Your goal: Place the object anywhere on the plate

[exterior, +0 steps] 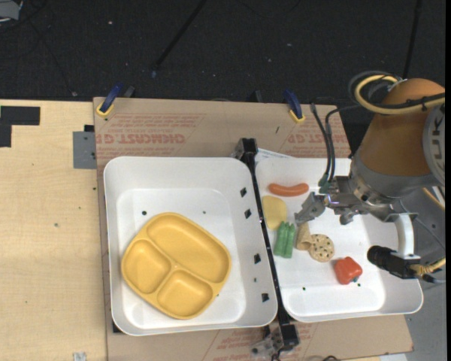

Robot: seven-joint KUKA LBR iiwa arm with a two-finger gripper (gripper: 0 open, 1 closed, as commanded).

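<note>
The plate (176, 264) lies bare at lower left, ready as target, while the gripper (308, 210), jaw state not discernible, is lowered at centre right over the toys (286, 239), nothing yet carried.

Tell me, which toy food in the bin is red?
The red pepper, nearest the bin's front edge. The sausage is orange, the others yellow, green and tan.

The yellow plate (176, 264) looks like smooth, slightly glossy plastic; both white bins (135, 179) look smooth and plastic too, resting on matt brown cardboard (203, 126).
</note>
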